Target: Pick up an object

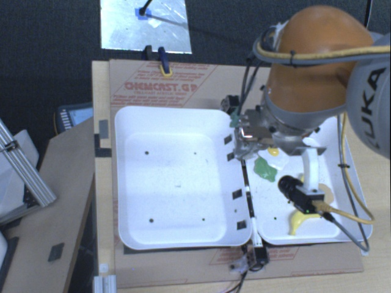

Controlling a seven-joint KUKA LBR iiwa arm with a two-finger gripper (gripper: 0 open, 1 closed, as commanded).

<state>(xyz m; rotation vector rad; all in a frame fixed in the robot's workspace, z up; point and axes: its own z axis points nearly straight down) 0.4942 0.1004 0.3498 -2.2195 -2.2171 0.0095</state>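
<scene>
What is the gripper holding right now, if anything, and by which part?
It cannot be told. The gripper is down in the right bin beside a green piece, and the wrist covers the grasp.

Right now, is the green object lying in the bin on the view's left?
No, the green object lies in the bin on the view's right, near the edge where the two bins meet.

1. Right bin (272,212): far half is hidden beneath the arm (317,60).
2. Arm: cut off by the right edge.
3. Green object (266,170): top edge is covered by the wrist; kind indeterminate.
4. Yellow object (297,223): upper part is covered; kind indeterminate.
</scene>
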